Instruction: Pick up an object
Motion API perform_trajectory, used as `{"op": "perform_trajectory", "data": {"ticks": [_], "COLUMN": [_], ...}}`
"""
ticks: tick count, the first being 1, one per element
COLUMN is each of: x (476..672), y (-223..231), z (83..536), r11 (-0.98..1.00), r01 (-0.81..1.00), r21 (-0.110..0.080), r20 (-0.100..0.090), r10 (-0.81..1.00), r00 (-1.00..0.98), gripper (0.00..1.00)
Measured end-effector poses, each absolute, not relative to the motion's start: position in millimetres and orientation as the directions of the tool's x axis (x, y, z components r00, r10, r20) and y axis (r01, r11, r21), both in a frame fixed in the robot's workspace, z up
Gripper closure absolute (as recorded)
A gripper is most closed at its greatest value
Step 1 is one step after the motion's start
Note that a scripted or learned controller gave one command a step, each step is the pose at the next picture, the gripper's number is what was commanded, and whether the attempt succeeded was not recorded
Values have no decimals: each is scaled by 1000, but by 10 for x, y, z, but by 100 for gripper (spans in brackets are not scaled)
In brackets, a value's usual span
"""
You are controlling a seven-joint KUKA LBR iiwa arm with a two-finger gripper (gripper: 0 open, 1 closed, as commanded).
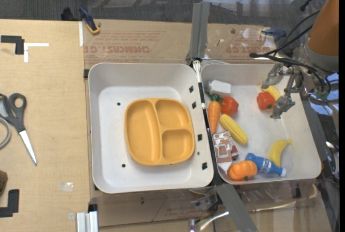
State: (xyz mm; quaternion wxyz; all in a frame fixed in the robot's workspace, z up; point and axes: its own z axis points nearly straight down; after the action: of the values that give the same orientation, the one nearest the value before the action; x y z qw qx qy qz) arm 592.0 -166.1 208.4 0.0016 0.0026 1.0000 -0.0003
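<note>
Camera view: nearest the camera, at the right bin's front edge, lie an orange toy and a blue bottle, with a banana just behind. Gripper hangs over the bin's far right corner, fingers spread apart, holding nothing. Red toy lies at that corner, directly below and slightly left of the fingertips, a yellow piece touching it. Judgement: a short descent with a small leftward correction would bracket it.
</note>
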Motion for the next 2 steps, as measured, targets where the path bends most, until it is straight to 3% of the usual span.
{"op": "perform_trajectory", "data": {"ticks": [1,2], "x": [6107,6131], "y": [-2001,-1985], "z": [937,1050], "r11": [998,999], "r01": [56,51], "r21": [-1,-3], "r20": [-6,-12], "r10": [56,51], "r00": [-998,-999], "gripper": [0,100]}}
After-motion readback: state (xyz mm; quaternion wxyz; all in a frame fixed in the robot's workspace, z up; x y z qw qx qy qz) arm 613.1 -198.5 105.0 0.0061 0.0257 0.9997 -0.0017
